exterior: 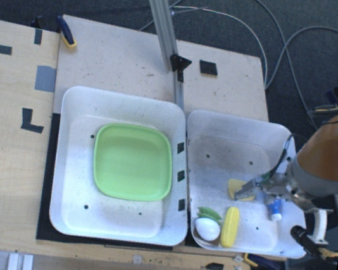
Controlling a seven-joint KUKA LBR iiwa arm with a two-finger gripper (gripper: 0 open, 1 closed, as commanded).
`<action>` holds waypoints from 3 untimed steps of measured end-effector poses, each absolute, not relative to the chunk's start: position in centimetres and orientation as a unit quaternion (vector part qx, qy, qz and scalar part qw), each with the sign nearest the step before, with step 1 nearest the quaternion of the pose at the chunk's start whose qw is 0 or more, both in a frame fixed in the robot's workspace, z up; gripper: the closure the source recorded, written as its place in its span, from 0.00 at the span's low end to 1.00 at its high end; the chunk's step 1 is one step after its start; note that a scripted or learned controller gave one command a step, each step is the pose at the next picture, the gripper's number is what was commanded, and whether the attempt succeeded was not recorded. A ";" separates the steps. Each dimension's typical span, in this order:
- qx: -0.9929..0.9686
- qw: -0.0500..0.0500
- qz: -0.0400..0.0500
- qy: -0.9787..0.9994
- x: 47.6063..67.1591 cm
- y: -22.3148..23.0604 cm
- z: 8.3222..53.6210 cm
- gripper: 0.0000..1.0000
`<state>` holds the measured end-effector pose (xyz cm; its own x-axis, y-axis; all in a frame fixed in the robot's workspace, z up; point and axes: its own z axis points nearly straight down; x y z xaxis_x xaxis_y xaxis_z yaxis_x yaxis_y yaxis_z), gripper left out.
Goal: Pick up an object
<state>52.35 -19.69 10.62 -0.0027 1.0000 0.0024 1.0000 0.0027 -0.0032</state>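
Note:
The right bin (232, 142) holds several small things. A yellow corn cob (230, 226) lies at its front edge, with a white egg-shaped object (207, 228) and a green pod (208, 213) just left of it. A small yellow piece (233, 187) lies mid-bin, and a little blue and white bottle (275, 208) lies to its right. My gripper (247, 191) reaches in low from the right, its tip against the right side of the yellow piece. The bottle lies just under the wrist. Nothing is visibly lifted.
The left bin (64, 146) holds a light green square plate (132, 161). A slanted metal pole (167, 31) runs down to the wall between the bins. Cables lie on the dark floor behind. The arm's orange band (327, 151) hangs over the right bin's right wall.

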 end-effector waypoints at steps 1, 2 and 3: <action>-0.707 0.001 0.000 -0.708 52.4 -19.8 11.8 1.00; -0.707 -0.002 -0.001 -0.708 52.5 -18.8 17.2 1.00; -0.707 -0.001 -0.001 -0.707 52.6 -18.8 21.3 1.00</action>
